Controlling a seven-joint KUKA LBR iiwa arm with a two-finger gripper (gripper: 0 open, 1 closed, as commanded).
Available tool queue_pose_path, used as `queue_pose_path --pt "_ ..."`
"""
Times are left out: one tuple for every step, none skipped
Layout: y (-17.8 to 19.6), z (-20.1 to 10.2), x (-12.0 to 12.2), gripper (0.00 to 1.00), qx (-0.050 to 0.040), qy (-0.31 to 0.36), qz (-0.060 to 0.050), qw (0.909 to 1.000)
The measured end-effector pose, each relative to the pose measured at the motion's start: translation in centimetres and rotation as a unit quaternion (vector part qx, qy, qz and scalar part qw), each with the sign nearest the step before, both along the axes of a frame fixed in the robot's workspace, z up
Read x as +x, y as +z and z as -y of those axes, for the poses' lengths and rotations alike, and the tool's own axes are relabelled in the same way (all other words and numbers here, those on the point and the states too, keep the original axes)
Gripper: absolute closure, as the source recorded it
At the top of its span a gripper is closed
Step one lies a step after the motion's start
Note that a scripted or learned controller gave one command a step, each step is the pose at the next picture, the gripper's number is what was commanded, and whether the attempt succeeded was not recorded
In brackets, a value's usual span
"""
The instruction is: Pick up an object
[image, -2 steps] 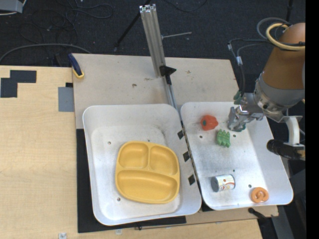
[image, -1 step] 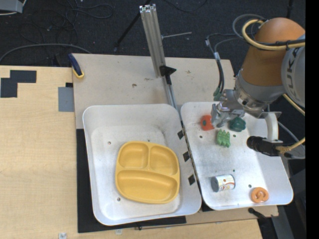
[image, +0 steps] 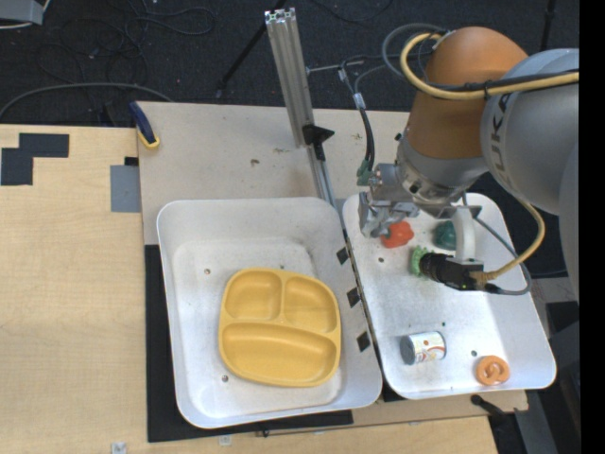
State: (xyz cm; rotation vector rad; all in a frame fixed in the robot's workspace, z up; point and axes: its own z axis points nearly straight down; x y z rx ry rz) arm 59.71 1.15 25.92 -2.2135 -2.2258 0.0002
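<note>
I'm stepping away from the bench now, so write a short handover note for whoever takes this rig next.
Gripper: low at the far end of the right bin, next to a small red-orange object; grip state unclear, no hold confirmed.
Right bin also holds: green pieces, a small can on its side, an orange ring.
Left bin: yellow divided tray.
Done: nothing visibly lifted.
Left: grasp one object and raise it.

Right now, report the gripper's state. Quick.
Gripper: down in the right bin, beside a red object; whether it is open, closed or holding anything cannot be told.
</note>
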Motion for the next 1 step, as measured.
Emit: queue_pose_path --pt "-2.32 -5.44 1.71 1.0 -0.0006 0.0 0.0 1.0"
